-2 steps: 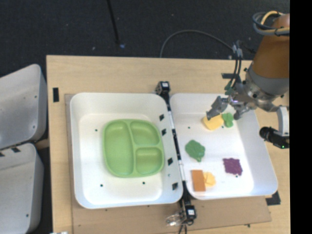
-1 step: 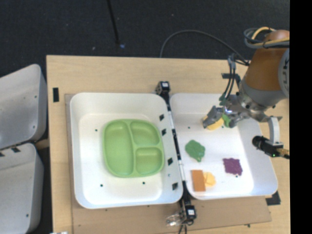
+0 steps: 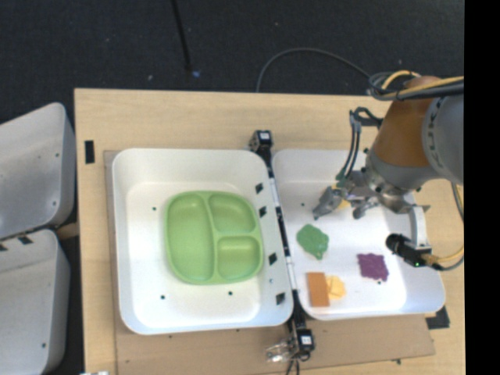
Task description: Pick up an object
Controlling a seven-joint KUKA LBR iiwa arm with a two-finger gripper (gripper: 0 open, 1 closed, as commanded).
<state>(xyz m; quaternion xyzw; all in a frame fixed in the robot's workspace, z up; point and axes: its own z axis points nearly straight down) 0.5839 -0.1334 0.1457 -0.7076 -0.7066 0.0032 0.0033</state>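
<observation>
Below the pincer (image 3: 341, 203): green lump (image 3: 313, 241), purple lump (image 3: 373, 266).

arm: grey kuka arm (image 3: 441, 135) reaching in from the right, bent downward | wrist: orange band (image 3: 400, 135) above it, cables looping over the top | gripper: grey two-finger gripper (image 3: 344, 202) pointing down-left, fingers spread apart, nothing between them

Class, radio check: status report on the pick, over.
Gripper open, holding nothing. Green object just below it, untouched. Purple piece and orange block apart.
</observation>
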